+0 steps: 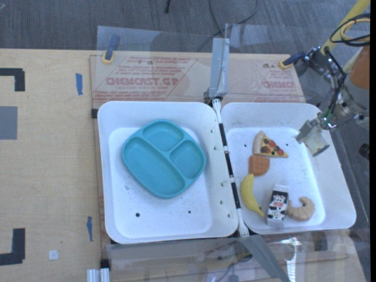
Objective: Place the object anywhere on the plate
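1. We see the desk [47, 175], pale wood, carrying two white bins side by side; the left bin [111, 216] and the right bin [335, 198] touch along a hinged seam running near to far.
2. The arm [359, 75] reaches in from the right, its orange band at the picture's right edge, cables looping above it; the wrist tilts down and left toward the right bin's far right rim.
3. The blue plate [163, 157], with three compartments, lies in the left bin, toward its far side; we find bare white floor around it, most on the near side.
4. The end effector [313, 138] hovers just over the right bin's right side, well apart from the toys; we cannot tell how its fingers stand.
5. The objects lie in the right bin: a banana [250, 195] near the seam, a croissant [301, 209] at the near right, a small milk carton [277, 204] between them, a pizza slice [268, 145] farther back, and a waffle piece [258, 165] just below it.
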Robot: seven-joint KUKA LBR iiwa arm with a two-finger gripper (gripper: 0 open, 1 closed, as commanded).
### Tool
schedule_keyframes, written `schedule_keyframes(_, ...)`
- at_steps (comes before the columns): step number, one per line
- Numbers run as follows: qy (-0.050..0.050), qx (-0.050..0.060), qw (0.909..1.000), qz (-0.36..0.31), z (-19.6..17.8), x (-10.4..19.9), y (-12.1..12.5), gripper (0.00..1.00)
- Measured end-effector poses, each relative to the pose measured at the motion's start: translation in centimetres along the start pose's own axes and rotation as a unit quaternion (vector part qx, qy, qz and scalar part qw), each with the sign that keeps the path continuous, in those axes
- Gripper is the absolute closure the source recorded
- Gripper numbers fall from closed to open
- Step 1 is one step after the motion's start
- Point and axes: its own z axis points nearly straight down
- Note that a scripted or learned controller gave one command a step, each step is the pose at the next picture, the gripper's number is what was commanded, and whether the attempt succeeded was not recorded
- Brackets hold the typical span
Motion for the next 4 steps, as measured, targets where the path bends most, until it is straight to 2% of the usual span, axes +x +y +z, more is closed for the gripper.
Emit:
schedule_keyframes(1,-0.001,-0.001,0.9949,-0.101,-1.9,7.1,3.8,1.00)
schedule_keyframes(2,0.001,0.001,0.9848,-0.173,4.4,14.2,5.9,1.00)
schedule_keyframes(3,0.000,-0.001,0.9842,-0.177,4.3,18.8,12.5,1.00)
schedule_keyframes(4,0.001,0.001,0.9872,-0.160,2.9,23.9,12.5,1.00)
